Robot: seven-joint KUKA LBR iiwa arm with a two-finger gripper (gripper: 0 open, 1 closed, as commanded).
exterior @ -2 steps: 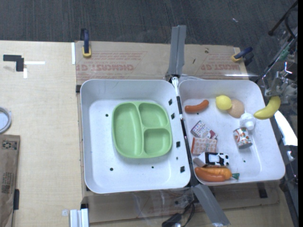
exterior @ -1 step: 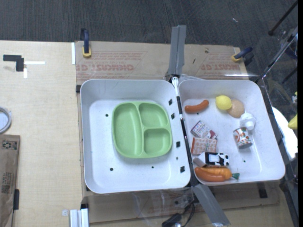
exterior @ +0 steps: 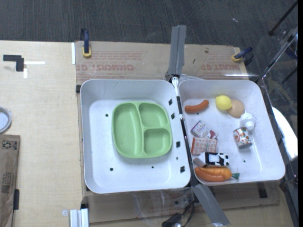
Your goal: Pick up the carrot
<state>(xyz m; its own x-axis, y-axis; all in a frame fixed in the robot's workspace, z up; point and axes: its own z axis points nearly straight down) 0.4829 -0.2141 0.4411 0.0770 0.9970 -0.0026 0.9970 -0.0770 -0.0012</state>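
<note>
One carrot [exterior: 213, 173] against right bin's [exterior: 270, 126] near wall

A single fixed camera is looking down on the worktop [exterior: 38, 93] from above at a slant, facing toward the far edge where dark flooring is showing beyond it. It is standing far enough back to be taking in both white bins whole, the left bin [exterior: 94, 174] and the right bin [exterior: 265, 145], side by side in mid-frame, along with bare worktop at left.
</note>
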